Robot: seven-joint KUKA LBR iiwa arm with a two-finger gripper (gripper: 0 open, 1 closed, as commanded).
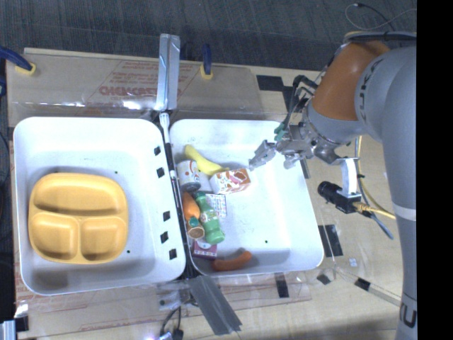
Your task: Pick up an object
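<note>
Above the right bin's (283,218) upper right part hangs my gripper (274,159), open, with nothing between its fingers (257,159). The objects lie along the bin's left side: a yellow banana (202,162), a small can (187,175), a red and white snack pouch (231,181), an orange carrot (190,207), a green bottle (210,219), a purple box (204,247) and a brown sausage (232,261). The snack pouch is the closest, just left of and below the fingertips, apart from them.
In the left bin (85,137) rests a yellow compartment tray (78,217). A metal divider (168,69) stands between the bins at the back. Cables and a black connector (338,195) hang off the arm beyond the right bin's right rim.
</note>
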